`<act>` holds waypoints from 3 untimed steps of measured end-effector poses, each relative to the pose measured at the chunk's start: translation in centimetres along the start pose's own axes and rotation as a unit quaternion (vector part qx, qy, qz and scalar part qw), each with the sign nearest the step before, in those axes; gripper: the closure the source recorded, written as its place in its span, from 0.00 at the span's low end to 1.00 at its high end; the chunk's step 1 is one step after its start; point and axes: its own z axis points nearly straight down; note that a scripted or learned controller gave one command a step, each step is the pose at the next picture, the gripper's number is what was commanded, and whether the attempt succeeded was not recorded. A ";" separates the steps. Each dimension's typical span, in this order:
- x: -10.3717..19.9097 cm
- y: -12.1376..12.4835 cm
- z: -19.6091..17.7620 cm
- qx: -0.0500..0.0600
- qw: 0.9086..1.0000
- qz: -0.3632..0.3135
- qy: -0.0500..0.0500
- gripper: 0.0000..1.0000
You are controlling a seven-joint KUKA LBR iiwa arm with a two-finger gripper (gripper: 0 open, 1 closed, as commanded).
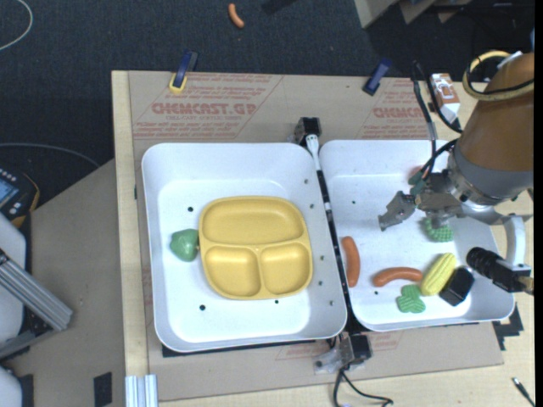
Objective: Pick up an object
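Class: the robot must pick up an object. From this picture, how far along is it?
Done: nothing looks lifted yet; the corn and a sausage lie in the right bin. In hand: the gripper hangs low over that bin, beside a green piece. Left: grasp one thing and lift it.

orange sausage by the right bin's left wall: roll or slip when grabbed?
Likely rolls sideways: the sausage looks round and smooth. Probably light, a plastic-looking toy. It lies close along the bin wall, so a push may pin it there.
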 end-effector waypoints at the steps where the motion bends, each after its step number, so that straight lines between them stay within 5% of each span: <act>1: 0.0 0.3 -0.6 -0.006 1.000 -0.001 -0.001 0.00; 3: 0.0 0.9 8.2 -0.003 1.000 -0.001 0.000 0.00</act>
